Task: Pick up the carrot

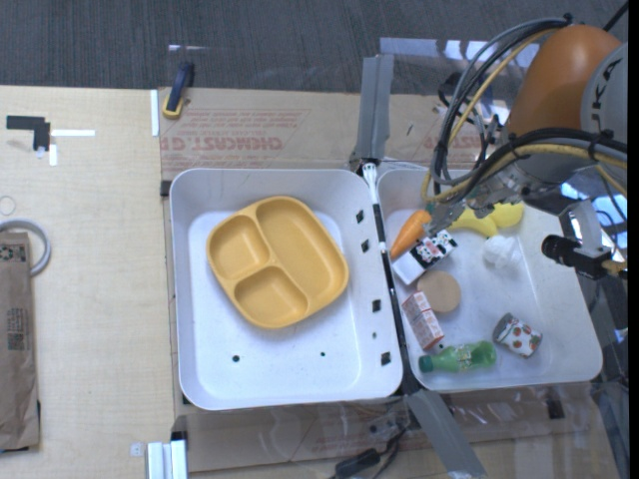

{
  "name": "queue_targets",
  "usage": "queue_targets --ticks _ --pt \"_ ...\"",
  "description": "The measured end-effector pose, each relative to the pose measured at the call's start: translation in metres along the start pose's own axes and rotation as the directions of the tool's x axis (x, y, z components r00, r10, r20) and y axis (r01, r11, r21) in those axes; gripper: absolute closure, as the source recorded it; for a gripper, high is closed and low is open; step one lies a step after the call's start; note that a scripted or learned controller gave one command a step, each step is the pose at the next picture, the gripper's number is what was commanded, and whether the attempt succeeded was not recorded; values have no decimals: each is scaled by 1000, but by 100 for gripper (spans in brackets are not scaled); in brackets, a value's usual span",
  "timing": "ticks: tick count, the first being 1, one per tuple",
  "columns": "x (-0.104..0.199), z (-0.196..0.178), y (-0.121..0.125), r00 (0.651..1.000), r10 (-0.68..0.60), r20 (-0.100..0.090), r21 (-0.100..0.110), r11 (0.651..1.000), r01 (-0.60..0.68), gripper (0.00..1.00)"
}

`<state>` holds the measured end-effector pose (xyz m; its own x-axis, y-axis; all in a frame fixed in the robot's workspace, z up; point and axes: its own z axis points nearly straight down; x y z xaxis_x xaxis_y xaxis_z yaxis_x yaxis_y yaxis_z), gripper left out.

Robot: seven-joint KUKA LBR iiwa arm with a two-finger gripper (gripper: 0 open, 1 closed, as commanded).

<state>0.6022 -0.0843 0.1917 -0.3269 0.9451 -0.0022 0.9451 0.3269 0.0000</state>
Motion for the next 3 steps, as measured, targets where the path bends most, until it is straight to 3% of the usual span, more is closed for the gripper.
queue_targets --ticks 1,2,3 --pt "32 0 -33 1000 -25 -1 1 1000 25 0" --pt "30 -8 -33 1000 -21 0 2 1000 21 100" --pt "30 1 -46 1000 -29 -1 3 1000 29 100"
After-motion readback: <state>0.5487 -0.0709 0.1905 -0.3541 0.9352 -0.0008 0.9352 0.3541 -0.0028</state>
